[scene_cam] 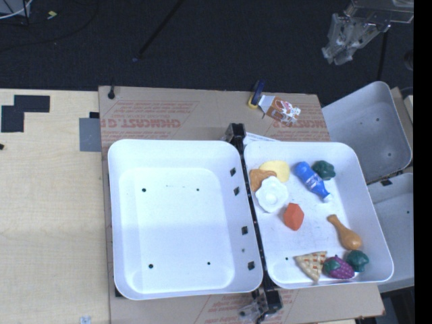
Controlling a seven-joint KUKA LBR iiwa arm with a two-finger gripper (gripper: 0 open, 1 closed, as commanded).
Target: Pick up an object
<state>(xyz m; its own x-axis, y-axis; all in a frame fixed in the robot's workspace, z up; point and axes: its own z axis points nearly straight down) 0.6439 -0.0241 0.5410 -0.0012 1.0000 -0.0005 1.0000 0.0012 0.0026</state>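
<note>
While toys lie in the right bin (364, 181), the gripper (339, 48) hangs above

A robotics lab: two white bins (177, 155) clamped on printed cardboard (169, 113) over a wooden bench (47, 201), toy food (293, 216), cables on dark floor (169, 32)

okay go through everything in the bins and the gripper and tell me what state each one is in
tool: raised, away from both bins
blue bottle: lying on its side
fried egg: flat, yolk up
pizza slice: flat
chicken drumstick: lying down
red piece: loose, touching nothing
grapes: against the pizza slice
</note>
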